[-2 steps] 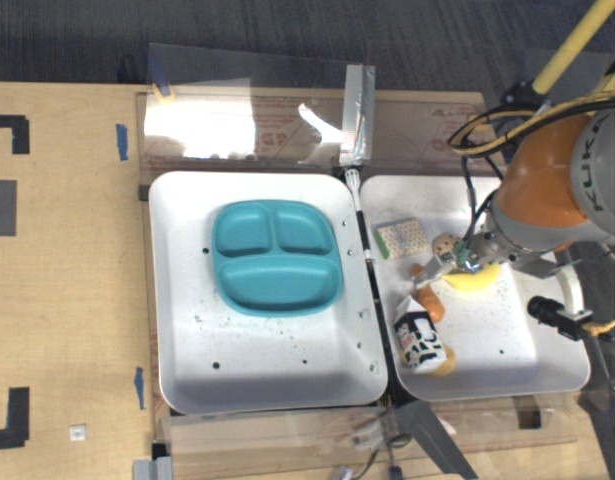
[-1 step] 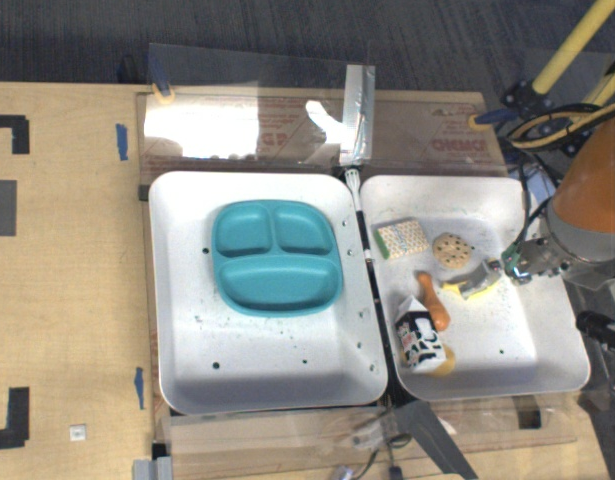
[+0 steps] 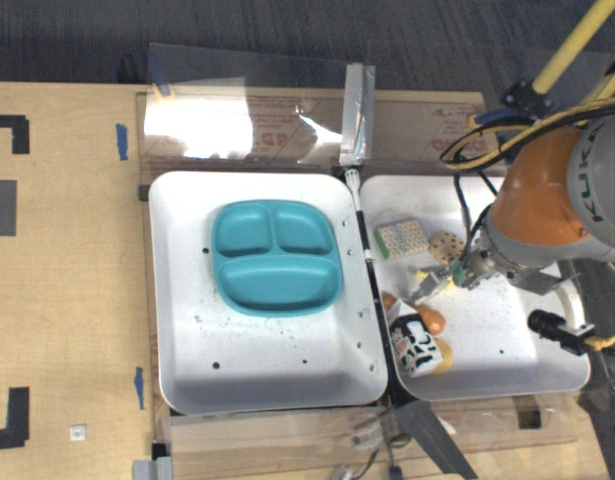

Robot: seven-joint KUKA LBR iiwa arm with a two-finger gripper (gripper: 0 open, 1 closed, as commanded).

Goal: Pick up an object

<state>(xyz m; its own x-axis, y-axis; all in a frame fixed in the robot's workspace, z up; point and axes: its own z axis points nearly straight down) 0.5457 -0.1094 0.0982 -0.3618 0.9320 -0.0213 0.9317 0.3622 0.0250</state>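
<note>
Right of the blue plate (image 3: 277, 256), past the wall that splits the two bins, sits my pincer (image 3: 439, 280). It hangs low over the little things there. My arm (image 3: 537, 203) bends down from further right of the plate, so it can reach them from above.

I cannot tell if my pincer is wide or narrow. It is small and dark in the picture, and bits of yellow and grey mix with it. I see nothing that is clearly held in it, so I think my job is not done yet.

The things I may pick all lie in the right bin (image 3: 507, 353), on the side near the plate. I think they are bunched there because the floor of the bin slopes at its edges. A checked pad (image 3: 402, 236) lies closest to the plate's top corner. A spotted tan thing (image 3: 445, 245) is just beside the pad, further from the plate, and it is very near my pincer. An orange thing (image 3: 432, 320) and a black and white toy (image 3: 417, 346) lie lower down, off the plate's bottom corner, and they touch each other.

The plate rests alone in the left bin (image 3: 177, 298). It is big and flat, so I guess it is too hard for me to grab. The small things look easier.
</note>
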